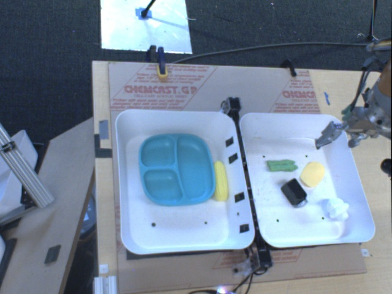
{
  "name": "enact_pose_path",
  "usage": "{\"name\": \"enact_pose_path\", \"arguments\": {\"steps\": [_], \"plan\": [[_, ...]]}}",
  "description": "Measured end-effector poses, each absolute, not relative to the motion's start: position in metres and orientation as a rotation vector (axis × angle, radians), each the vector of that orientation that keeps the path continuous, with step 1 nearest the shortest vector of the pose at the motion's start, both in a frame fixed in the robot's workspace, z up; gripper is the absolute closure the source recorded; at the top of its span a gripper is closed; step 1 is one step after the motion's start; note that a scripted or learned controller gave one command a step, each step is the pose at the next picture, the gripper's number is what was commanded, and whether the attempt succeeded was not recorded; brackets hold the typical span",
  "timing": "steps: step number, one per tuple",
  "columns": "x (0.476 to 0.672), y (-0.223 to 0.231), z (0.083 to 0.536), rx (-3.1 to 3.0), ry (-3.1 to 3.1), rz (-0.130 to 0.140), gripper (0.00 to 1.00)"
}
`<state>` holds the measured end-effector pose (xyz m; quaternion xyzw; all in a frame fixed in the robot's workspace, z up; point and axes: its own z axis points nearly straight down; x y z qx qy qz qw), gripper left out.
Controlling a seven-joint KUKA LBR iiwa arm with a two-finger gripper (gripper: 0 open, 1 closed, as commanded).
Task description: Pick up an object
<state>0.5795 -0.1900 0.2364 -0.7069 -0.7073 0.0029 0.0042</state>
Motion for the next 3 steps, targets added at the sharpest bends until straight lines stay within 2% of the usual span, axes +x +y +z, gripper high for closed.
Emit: {"name": "enact_pose_path", "arguments": {"steps": [1,3], "plan": [[0.582,-0.189,0.243,-2.218,-2.227,-0.001,0.0],[0.592,-0.194,0.129,-2.22,-2.223,0.001,0.0]]}}
